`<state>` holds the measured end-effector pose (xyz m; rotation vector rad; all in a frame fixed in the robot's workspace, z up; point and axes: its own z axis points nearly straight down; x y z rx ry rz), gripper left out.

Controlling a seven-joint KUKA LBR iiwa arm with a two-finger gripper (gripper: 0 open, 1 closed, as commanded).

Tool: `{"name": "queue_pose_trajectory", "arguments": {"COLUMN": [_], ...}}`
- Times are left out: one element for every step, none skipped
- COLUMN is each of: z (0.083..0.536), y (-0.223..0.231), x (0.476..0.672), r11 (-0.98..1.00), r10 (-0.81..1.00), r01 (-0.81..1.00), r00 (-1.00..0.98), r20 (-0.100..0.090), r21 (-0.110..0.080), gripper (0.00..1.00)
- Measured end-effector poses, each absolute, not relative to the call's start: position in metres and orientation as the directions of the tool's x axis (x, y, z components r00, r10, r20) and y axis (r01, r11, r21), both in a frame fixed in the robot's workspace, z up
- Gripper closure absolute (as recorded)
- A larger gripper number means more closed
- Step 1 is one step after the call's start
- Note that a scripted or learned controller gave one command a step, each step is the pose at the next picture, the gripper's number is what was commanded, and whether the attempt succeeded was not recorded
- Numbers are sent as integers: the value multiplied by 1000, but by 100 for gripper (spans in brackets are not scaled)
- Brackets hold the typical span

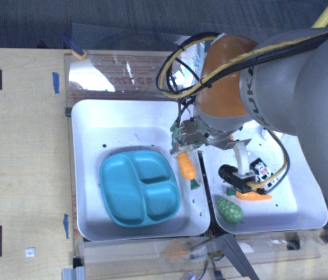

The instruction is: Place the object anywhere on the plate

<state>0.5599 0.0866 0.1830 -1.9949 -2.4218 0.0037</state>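
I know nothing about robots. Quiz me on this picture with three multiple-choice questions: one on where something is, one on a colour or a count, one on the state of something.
1. Where does the plate lie?
A. in the left bin
B. in the right bin
C. on the wooden bench outside the bins

2. How many compartments does the plate have?
A. one
B. three
C. six

3. What is on the plate right now?
A. the toy carrot
B. the green bumpy object
C. nothing

Answers:
1. A: the blue plate sits inside the left bin, toward its lower half.
2. B: raised ridges split it into one long section and two smaller ones.
3. C: its compartments are bare; the orange carrot hangs just below the gripper past the plate's right edge, and the green bumpy object lies in the right bin.
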Motion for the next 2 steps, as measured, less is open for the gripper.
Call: {"name": "queue_pose_trajectory", "arguments": {"z": [149, 150], "y": [117, 117], "x": [563, 563], "r11": [447, 446], "r10": [895, 895], "r01": [895, 895], "r00": [-446, -446], "r20": [2, 2], "r21": [-5, -4], "gripper": [100, 0]}}
